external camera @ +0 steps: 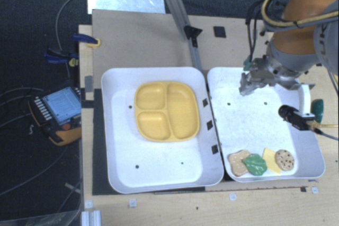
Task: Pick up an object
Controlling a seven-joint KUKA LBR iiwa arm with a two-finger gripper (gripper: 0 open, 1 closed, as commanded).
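Two white bins side by side on a tan board: left bin with one yellow three-compartment tray, right bin with four play-food pieces along its lower edge. Counted left to right: one tan bread piece, one green leafy piece overlapping it, one yellow cheese slice, one chocolate-chip cookie. Gripper at upper middle of right bin, well apart from the food; opening impossible to tell. Blue device and cables at far left.

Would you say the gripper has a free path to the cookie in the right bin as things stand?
Probably yes: the gripper hangs over the right bin, and bare floor lies between it and the cookie by the near wall.
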